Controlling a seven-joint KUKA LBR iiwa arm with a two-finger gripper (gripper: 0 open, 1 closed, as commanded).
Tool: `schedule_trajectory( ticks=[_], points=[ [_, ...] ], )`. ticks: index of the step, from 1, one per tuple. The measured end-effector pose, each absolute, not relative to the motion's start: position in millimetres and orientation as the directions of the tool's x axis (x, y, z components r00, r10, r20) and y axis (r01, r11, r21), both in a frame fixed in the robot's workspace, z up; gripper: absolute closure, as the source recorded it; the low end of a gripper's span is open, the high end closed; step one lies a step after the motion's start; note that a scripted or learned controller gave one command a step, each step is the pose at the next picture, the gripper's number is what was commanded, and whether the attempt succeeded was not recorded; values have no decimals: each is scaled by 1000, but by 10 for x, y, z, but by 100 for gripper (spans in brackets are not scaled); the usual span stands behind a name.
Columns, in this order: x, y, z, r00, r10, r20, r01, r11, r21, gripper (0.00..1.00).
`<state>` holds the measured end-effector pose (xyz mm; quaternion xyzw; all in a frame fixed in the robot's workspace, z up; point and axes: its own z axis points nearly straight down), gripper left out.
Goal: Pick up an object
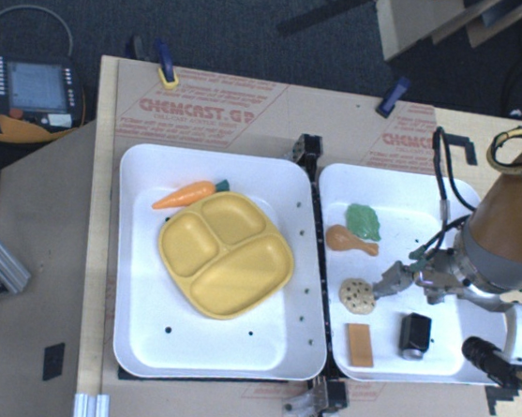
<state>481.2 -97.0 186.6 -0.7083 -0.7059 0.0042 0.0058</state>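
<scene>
The claw [393, 283] hangs low in the right bin [404, 194], beside the cookie [357, 296], probably lining up a grasp; whether it's apart, I cannot tell.

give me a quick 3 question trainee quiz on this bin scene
1. True or false: the carrot lies in the right bin.
2. Which item is nearest the hand? A) cookie B) plate C) carrot
3. Fill in: the yellow plate has ___ compartments.

Key: 1 false, it lies in the left bin beside the plate. 2 A. 3 three.
</scene>
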Motion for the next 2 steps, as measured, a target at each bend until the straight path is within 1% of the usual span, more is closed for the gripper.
schedule_trajectory(
  ticks=[1,2],
  points=[
    [4843,-969,1925,0,1000,1,1000,0,-1,0],
    [4878,-947,1297,0,1000,3,1000,0,-8,0]
  ],
)
